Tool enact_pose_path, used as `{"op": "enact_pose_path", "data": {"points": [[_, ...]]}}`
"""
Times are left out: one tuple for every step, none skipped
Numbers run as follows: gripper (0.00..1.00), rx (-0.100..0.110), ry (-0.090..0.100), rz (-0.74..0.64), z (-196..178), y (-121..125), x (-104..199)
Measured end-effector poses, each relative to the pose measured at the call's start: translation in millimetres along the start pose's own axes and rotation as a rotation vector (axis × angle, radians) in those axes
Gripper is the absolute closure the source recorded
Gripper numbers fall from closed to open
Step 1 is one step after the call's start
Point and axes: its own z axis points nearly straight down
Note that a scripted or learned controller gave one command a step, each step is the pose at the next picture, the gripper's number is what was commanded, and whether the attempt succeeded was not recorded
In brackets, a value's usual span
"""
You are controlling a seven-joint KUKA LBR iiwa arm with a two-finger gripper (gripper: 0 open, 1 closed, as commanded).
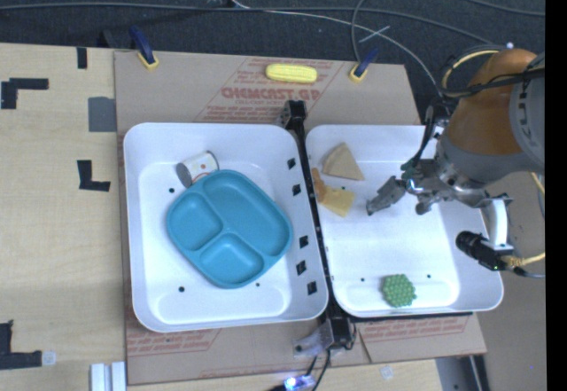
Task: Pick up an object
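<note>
The grey arm's gripper (400,197) is held low over the right white bin (443,292), its 2 fingers spread, near tan wedge-shaped pieces (337,176).

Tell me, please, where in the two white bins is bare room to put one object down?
Right bin: bare floor between the tan wedge pieces and the green bumpy ball, below the gripper. Left bin: crowded; the blue divided plastic plate and small white cup leave bare strips along the lower wall and at the upper right.

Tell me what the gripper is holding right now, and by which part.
Nothing: the gripper hangs over the right bin, beside the tan wedges.
</note>
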Motion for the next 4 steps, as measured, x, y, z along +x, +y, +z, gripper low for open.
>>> {"op": "enact_pose_path", "data": {"points": [[0.00, -0.001, 0.000, 0.000, 45, 0, 6], [0.00, -0.007, -0.003, 0.000, 87, 1, 6], [1.00, -0.010, -0.004, 0.000, 75, 2, 6], [1.00, -0.010, -0.002, 0.000, 30, 8, 2]]}}
